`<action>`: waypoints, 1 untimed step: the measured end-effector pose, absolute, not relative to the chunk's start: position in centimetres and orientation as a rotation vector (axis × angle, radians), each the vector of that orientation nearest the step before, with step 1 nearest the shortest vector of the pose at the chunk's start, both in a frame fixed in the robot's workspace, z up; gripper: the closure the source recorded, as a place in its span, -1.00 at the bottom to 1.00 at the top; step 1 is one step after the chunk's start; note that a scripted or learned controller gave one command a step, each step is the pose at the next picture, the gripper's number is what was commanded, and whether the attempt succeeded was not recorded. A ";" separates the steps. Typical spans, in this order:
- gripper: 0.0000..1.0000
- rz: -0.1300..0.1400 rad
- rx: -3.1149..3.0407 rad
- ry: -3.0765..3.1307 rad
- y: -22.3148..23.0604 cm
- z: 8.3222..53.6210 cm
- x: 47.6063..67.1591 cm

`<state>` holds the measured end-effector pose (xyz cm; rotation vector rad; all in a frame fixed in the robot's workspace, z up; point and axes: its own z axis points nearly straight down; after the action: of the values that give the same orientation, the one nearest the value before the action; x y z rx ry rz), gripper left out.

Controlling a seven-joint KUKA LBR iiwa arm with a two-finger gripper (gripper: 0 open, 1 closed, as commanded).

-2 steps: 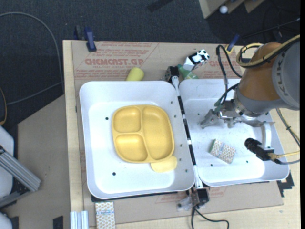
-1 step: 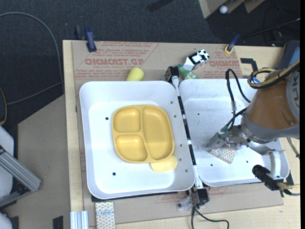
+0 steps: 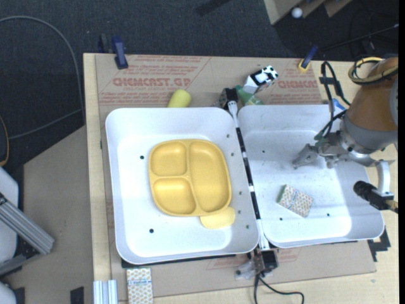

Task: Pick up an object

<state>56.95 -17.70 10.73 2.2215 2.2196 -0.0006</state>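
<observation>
A small patterned packet (image 3: pixel 295 201) lies flat on the floor of the right bin (image 3: pixel 278 128), toward its front. My gripper (image 3: pixel 314 158) hangs low over the same bin, just behind and to the right of the packet and apart from it. Nothing shows in its grasp. The grey arm with its orange band (image 3: pixel 373 109) comes in over the bin's right wall. In the left bin (image 3: pixel 126 170) rests a yellow divided plate (image 3: pixel 188 176), with a pale yellow piece (image 3: pixel 219 218) poking out from under its front edge.
Behind the bins, a yellow cylinder (image 3: pixel 180 98) and a black-and-white toy (image 3: pixel 262 78) sit on the cardboard bench top. Blue clamps (image 3: pixel 118 52) hold the bench's back edge. Cables run past the arm at right. A patterned packet (image 3: pixel 139 284) lies in front of the left bin.
</observation>
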 end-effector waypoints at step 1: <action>-1.00 -0.001 2.222 2.226 -10.3 8.4 53.7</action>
<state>53.72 -10.31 8.39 2.2218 2.2258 -0.0008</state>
